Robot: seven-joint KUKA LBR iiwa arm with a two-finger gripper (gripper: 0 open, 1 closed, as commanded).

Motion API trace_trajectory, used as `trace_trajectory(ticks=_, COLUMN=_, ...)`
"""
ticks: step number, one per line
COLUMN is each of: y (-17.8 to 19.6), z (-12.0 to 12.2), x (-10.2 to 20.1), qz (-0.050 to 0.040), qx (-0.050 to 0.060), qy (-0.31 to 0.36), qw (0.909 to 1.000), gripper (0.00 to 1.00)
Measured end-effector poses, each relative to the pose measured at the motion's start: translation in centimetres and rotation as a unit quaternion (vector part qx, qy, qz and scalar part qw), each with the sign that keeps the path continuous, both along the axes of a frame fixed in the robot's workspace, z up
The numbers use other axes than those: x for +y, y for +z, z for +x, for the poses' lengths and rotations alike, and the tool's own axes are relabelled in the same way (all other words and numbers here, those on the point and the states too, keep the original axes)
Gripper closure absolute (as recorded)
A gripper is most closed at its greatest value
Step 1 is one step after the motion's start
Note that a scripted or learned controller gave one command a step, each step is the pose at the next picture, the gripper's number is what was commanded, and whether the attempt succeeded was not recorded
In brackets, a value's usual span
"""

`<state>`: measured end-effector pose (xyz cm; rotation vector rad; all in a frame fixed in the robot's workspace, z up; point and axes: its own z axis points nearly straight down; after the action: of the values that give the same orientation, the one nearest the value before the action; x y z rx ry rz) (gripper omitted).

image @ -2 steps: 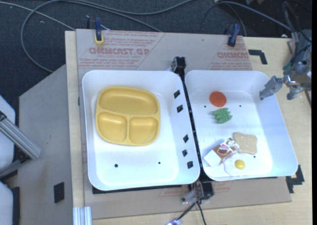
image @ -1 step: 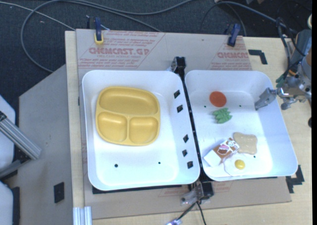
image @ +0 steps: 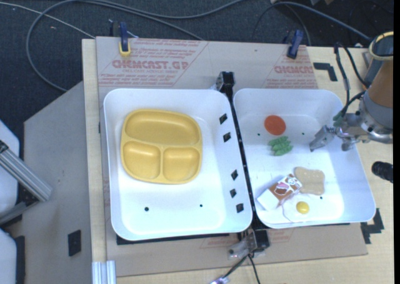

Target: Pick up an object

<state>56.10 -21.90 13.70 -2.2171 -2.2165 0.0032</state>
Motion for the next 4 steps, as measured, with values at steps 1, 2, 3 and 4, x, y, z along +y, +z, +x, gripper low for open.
trace_trajectory(ticks=1, y=-5.2, z=0.1, x=0.4, qz=0.0029, qx=-0.001, qy=0.002, qw=1.0000, gripper=0.00)
trace_trajectory(ticks=2, y=-3.9, z=0.1, x=0.2, qz=0.0005, qx=-0.003, qy=0.001, qw=1.0000, gripper=1.00)
trace_trajectory(ticks=3, y=0.5, z=0.1, x=0.1, qz=-0.0024, qx=-0.005, qy=0.000, qw=1.0000, gripper=1.00)
trace_trajectory(ticks=4, y=6.9, z=0.4, x=0.1, qz=-0.0028, qx=-0.006, qy=0.001, qw=1.0000, gripper=1.00)
